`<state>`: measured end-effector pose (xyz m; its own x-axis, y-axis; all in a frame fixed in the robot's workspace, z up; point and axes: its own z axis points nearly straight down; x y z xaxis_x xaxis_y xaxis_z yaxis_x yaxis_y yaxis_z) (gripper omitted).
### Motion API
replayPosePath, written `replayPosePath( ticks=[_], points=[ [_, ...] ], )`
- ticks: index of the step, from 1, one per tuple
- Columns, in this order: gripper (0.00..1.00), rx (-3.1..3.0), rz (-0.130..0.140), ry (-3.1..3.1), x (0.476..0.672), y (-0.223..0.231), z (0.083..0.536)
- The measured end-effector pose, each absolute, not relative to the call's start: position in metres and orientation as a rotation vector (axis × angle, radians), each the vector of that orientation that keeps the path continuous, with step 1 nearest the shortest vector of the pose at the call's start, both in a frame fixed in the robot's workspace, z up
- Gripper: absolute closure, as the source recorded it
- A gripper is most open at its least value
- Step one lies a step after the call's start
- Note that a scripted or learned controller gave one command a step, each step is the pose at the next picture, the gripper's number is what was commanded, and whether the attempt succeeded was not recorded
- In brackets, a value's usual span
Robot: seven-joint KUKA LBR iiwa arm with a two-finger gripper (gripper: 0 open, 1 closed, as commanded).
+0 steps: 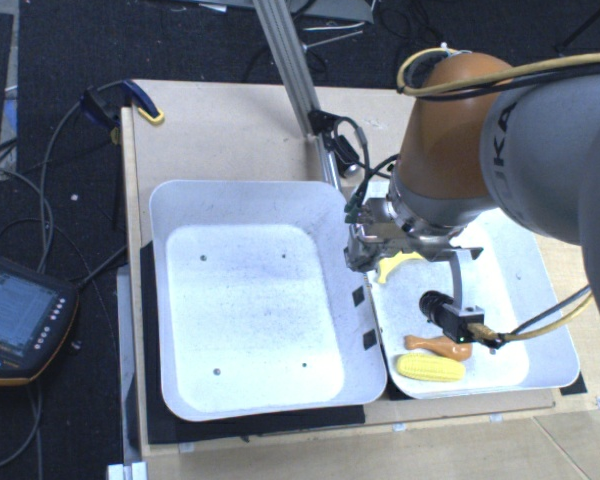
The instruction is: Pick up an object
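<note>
**Hand** [366, 249]: set low at the inner edge of the right bin [525, 268], close to the wall beside the left bin [162, 213]. The wrist housing covers it from above. Whether it is open or closed cannot be told, and nothing is seen gripped.

**Nearest item:** a yellow piece [398, 264], just beside the hand and partly under the wrist. It is pale and smooth, and curved at the visible end. Contact with the hand cannot be confirmed.

**Toward the bin's near edge:**
- An orange piece [436, 346], glossy and tapered, lying flat.
- A corn cob [430, 369] just beside it, yellow and stubby, with a ribbed kernel surface.
- Both look like moulded plastic and lie well apart from the hand.

**Bins:** shallow white trays, matte, with rounded corners. The left one shows faint grey scuffing.

**Tabletop** [230, 128]: pale wooden board.

**Progress, as judged:** the hand is placed for a try at the yellow piece, and no lift is done. The orange piece and the corn cob rest on the bin floor. A secure grip and a raise are left to do.
</note>
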<state>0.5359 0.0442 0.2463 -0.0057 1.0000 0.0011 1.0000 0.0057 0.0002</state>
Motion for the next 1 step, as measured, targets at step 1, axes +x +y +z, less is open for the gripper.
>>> replayPosePath(
  ticks=[1],
  points=[
    [1.00,-2.215,0.000,-2.226,0.5310,0.0946,0.2398]
  ],
)
